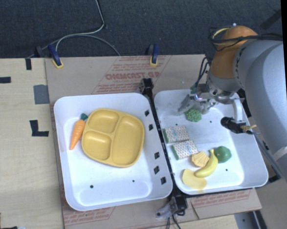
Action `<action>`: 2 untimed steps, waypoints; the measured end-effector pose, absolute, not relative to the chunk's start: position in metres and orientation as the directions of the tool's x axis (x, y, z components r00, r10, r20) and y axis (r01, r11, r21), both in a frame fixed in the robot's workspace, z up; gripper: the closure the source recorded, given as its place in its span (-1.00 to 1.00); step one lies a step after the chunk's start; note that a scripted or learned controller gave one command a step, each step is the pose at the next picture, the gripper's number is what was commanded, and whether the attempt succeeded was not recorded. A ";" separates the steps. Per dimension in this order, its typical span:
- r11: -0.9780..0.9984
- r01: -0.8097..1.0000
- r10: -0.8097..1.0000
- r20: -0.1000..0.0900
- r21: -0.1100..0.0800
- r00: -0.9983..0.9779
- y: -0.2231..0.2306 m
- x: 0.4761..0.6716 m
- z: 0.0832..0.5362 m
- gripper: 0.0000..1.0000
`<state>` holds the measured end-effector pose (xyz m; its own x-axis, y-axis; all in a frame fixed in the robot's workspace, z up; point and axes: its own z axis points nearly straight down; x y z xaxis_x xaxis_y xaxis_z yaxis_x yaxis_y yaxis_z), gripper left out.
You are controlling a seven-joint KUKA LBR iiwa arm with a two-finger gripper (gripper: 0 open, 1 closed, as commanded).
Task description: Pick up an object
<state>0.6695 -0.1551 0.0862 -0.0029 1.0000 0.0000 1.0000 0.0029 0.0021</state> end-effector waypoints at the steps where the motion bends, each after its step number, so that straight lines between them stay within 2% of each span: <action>1: 0.005 1.000 1.000 -0.004 0.004 -0.005 -0.155 0.670 0.096 1.00; 2: 0.002 1.000 1.000 0.001 0.000 -0.002 -0.108 0.667 0.117 1.00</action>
